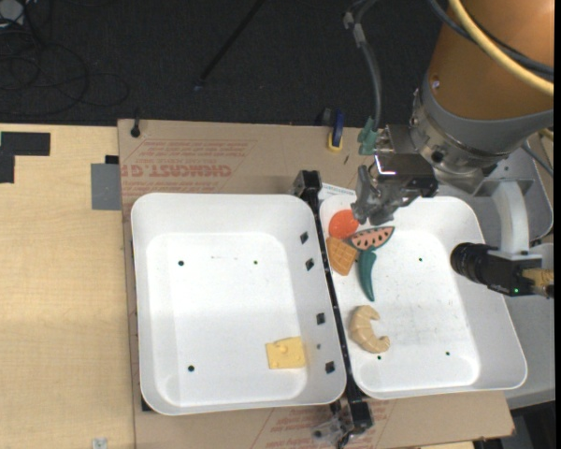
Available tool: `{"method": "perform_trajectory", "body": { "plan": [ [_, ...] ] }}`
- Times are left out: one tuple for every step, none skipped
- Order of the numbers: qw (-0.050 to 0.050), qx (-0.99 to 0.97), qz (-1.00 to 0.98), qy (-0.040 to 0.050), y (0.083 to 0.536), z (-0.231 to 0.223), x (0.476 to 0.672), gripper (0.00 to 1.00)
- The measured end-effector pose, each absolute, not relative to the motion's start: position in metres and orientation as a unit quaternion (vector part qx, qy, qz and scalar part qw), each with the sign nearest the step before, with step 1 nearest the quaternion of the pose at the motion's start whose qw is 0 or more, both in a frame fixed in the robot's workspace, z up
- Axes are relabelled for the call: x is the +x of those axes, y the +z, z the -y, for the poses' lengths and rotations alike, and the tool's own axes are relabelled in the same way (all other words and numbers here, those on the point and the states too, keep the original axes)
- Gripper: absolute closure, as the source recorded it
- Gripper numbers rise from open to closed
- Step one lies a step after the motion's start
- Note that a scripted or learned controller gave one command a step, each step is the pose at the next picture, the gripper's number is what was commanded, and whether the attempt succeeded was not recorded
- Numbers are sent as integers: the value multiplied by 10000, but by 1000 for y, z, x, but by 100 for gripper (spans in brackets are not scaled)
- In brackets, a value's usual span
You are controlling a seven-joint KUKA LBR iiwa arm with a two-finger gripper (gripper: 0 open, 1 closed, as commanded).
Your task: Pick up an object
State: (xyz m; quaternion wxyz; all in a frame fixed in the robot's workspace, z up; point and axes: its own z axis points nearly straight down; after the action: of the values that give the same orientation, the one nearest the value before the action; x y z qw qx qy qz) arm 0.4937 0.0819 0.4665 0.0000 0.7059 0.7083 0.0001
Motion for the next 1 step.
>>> {"method": "perform_trajectory", "body": {
  "plan": [
    [-8, 7059, -7083, -12, 485, -136, 475, 100]
  ]
}}
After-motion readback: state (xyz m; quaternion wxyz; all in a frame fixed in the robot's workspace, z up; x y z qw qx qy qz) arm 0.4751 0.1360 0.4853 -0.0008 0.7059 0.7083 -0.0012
